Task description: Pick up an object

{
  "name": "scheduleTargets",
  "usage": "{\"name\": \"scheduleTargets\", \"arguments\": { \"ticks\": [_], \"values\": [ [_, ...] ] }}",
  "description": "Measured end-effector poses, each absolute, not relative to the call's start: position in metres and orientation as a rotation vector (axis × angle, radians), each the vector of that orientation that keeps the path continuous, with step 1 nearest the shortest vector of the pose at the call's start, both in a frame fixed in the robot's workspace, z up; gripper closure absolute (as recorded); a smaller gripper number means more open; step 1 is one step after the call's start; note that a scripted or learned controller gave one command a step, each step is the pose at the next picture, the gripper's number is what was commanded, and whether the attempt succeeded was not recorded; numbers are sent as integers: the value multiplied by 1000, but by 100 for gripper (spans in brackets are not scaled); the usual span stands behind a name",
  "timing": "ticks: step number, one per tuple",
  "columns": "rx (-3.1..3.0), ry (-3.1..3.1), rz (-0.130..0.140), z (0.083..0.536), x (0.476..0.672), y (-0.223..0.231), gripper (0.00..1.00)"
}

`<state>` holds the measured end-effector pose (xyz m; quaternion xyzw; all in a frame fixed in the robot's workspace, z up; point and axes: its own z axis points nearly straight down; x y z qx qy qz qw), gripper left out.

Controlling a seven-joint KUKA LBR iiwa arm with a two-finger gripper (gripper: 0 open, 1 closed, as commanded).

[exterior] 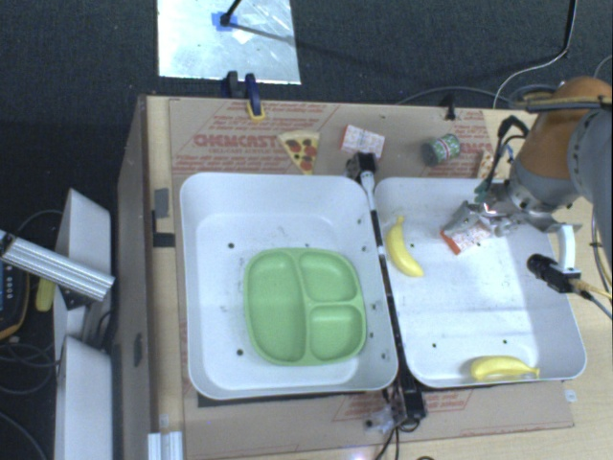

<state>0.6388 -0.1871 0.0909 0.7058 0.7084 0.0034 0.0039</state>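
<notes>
gripper [487, 209] low in right bin [498, 286], touching packet [462, 233]; grip unclear; thin packet may slip free.

The arm [565, 142] runs off the right edge, cut short there. The small packet [465, 233] under the gripper [487, 209] is too blurred to name, fingers unreadable.
</notes>
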Motion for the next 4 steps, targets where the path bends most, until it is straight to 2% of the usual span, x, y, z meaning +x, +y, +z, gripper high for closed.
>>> {"name": "scheduleTargets", "arguments": {
  "ticks": [1, 2, 3, 4],
  "values": [
    [2202, 2214, 14, 104, 641, -189, 100],
    [2202, 2215, 13, 104, 641, -189, 0],
    [2212, 2225, 6, 86, 656, -148, 0],
    [2219, 2221, -1, 85, 602, -195, 0]
  ]
}}
